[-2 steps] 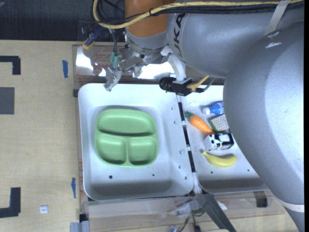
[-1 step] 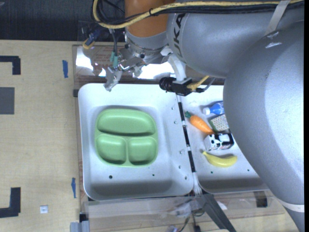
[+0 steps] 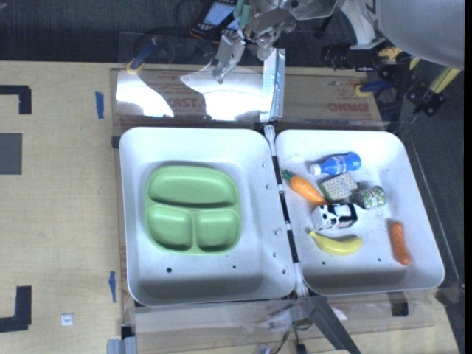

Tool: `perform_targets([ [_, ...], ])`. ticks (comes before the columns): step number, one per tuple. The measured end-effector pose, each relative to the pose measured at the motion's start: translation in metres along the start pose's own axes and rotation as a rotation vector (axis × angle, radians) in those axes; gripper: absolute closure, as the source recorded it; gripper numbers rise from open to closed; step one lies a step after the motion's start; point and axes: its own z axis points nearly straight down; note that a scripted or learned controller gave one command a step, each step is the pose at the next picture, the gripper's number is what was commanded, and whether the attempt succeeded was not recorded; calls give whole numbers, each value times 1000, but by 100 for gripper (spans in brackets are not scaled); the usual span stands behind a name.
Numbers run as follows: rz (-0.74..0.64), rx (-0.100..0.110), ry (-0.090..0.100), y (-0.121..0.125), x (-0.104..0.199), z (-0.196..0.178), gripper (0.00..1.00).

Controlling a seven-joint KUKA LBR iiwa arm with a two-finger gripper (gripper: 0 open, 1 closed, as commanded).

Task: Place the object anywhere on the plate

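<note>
Near edge of bench: two shallow white bins sit side by side, the left bin (image 3: 140,153) and the right bin (image 3: 420,257), meeting at a central seam.
Left bin: a green plate (image 3: 193,208) with three compartments lies flat in the middle, one long section at the far side and two smaller ones nearer the camera; nothing rests on it.
Right bin, nearest items: a yellow banana (image 3: 336,243) lies just nearer than a black-and-white toy (image 3: 337,215); an orange sausage-shaped piece (image 3: 399,242) lies apart toward the right wall.
Right bin, middle: a carrot (image 3: 305,189) lies slantwise close to the seam, beside a small checked packet (image 3: 337,186); a dark green can (image 3: 370,196) lies on its side just right of the packet.
Right bin, far side: a blue bottle (image 3: 337,163) with a white cap lies on its side beyond the packet.
Beyond the bins: a clear panel (image 3: 272,87) stands upright over brown cardboard, with bright glare to its left.
Arm: the grey arm (image 3: 413,9) enters from the upper right, its wrist held high beyond the far rim of the bins.
Gripper: the gripper (image 3: 243,50) hangs above the glare, fingers pointing down and spread apart, nothing between them.
</note>
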Motion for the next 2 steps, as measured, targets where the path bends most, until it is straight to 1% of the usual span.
perform_targets([
  [1,-3,-5,-3,1,2,-11,100],
  [2,163,4,2,29,49,73,100],
])
